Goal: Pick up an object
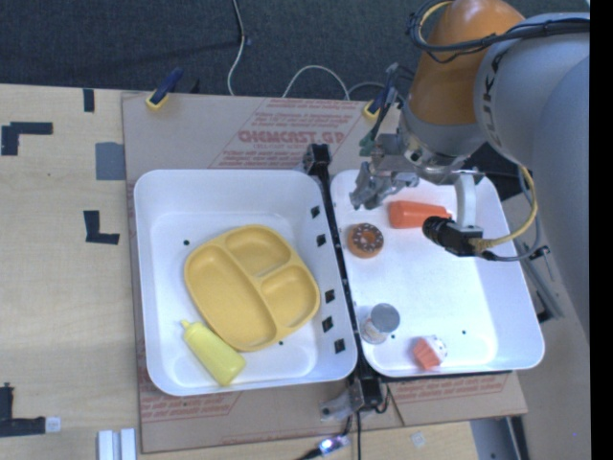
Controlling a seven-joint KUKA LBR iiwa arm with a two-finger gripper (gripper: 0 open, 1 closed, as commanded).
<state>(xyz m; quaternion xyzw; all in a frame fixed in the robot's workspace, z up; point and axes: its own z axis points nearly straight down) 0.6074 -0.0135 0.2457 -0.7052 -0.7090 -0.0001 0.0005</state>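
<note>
My gripper (372,192) hangs over the far left part of the right bin (498,353), just above a brown sprinkled doughnut (364,241). An orange carrot-shaped piece (416,215) lies right beside the gripper, to its right. Nothing shows between the fingers. Nearer the front of the same bin sit a small grey metal cup (382,320) and a small orange and white object (428,352).
The left bin (153,218) holds a yellow divided plate (252,286) and a yellow squeeze bottle (213,352). A black divider strip (328,247) runs between the bins. The arm's black cable loops over the right bin's right side.
</note>
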